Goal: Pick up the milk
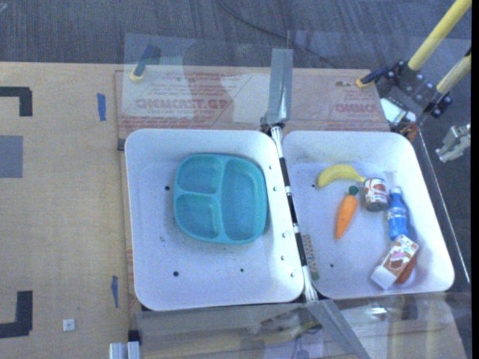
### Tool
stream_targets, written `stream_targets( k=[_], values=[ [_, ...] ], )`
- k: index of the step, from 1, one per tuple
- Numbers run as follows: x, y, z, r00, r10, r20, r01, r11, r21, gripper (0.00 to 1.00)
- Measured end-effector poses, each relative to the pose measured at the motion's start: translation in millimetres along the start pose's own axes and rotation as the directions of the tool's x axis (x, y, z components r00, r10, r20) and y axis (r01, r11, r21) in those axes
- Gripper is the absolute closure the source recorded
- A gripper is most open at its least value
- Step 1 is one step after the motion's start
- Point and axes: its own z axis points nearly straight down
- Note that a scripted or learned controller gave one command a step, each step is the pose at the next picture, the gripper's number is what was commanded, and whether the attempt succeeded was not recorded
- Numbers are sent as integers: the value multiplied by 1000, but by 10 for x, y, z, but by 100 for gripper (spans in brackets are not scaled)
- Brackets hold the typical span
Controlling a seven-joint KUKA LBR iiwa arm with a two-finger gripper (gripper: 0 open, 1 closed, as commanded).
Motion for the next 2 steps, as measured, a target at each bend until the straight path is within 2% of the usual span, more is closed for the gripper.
stream_targets(
  k=[1, 2],
  values=[
    [70, -3, 1104, 997, -74, -1, 74, 997, 0, 100],
    [-143, -648, -8, 983, 184, 0, -184, 983, 1, 100]
  ],
)
